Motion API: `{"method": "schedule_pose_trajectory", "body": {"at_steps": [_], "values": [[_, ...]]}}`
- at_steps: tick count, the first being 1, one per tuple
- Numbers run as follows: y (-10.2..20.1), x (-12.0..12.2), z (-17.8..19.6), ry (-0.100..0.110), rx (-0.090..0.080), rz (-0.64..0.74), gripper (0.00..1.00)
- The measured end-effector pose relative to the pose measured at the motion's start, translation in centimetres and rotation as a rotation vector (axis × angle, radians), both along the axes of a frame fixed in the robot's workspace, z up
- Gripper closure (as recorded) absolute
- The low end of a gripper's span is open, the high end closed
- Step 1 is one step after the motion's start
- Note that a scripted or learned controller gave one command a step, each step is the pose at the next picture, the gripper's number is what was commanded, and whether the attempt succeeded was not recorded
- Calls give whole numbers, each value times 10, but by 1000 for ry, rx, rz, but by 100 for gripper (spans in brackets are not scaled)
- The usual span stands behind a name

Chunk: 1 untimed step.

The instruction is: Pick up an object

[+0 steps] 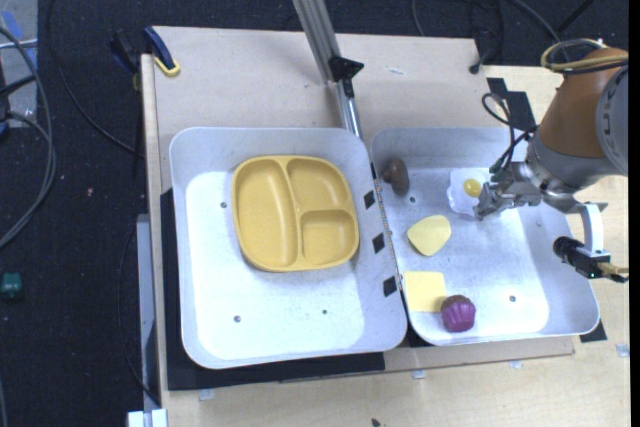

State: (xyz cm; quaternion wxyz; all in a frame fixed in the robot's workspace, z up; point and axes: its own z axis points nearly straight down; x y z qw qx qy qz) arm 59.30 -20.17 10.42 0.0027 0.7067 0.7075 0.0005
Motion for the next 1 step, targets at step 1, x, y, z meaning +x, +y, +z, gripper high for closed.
{"method": "schedule_pose_trajectory", "body": {"at_steps": [1], "values": [[2, 6, 63, -3, 0, 2, 100]]}}
